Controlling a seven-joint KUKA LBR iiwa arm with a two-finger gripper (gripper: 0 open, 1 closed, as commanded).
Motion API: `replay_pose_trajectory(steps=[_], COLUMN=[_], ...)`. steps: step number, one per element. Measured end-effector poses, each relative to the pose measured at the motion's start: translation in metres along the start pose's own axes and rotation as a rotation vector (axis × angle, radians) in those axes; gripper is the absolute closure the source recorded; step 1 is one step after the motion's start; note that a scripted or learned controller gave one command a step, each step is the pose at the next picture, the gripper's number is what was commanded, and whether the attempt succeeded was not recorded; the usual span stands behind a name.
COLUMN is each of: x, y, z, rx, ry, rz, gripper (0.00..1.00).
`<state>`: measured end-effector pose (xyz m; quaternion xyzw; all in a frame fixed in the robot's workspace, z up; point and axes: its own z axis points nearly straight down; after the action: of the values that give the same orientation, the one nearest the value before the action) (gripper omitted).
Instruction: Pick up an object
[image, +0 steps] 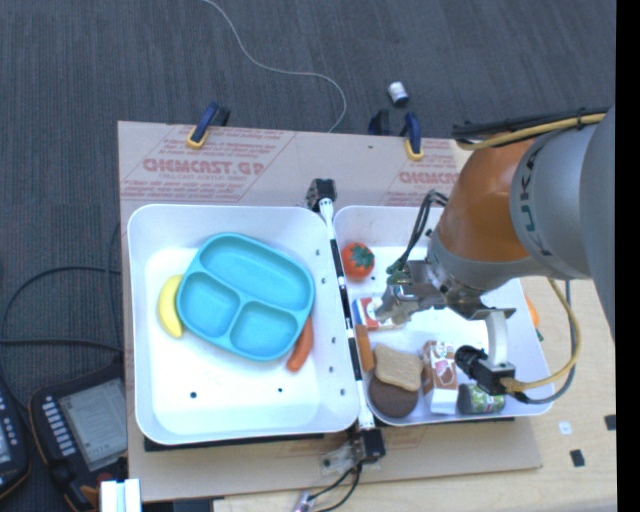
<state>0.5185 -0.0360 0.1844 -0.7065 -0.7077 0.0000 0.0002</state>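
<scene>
Gripper (392, 305) hangs above the glossy right bin (530, 405), near a round tomato (358, 260).

Printed in red along the far edge of the brown board (250, 165) under the bins: "CHEMCAST GP", readable behind the left bin (140, 300), repeated but partly hidden by the arm (520, 210) behind the right one. On the grey arm casing, dark letters "UK", part of a larger brand name cut off at the edge. Small food packets (440, 365) in the right bin carry print too small to read.
</scene>
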Motion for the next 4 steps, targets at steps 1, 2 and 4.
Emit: replay_pose_trajectory(steps=[1, 2, 4], x=[0.0, -0.062, -0.07], y=[0.0, 0.017, -0.02], z=[0.0, 0.088, 0.086], rx=[0.001, -0.009, -0.015], ry=[0.0, -0.002, -0.005], rz=[0.001, 0.003, 0.003], gripper=[0.0, 0.0, 1.0])
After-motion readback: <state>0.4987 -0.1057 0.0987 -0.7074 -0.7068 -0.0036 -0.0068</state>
